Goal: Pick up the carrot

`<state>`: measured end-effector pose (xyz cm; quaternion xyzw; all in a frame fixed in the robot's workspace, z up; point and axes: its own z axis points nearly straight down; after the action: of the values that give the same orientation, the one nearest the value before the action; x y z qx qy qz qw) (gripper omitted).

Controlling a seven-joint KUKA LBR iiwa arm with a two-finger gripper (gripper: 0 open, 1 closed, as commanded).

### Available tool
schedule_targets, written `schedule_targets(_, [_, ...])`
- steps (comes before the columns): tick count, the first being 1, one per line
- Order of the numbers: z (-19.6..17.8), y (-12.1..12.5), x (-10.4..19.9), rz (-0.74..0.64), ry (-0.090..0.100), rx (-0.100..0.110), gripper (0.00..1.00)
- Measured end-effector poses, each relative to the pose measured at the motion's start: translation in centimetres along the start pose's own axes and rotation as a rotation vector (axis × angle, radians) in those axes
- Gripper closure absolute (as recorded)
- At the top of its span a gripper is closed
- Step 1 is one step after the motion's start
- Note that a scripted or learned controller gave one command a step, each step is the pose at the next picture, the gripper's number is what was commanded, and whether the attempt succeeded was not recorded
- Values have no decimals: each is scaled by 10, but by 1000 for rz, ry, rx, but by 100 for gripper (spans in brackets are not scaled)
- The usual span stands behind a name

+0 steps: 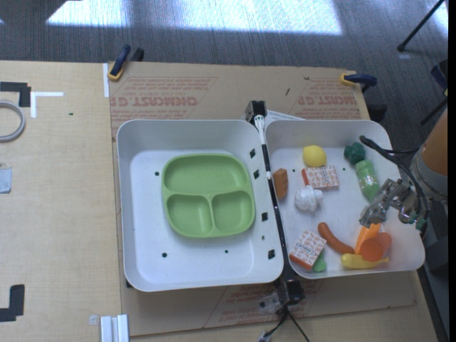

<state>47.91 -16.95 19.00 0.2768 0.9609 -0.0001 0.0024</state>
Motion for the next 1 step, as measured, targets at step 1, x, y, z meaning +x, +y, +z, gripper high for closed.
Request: schedule_targets(1, [98, -18, -9, 83, 3, 1, 100])
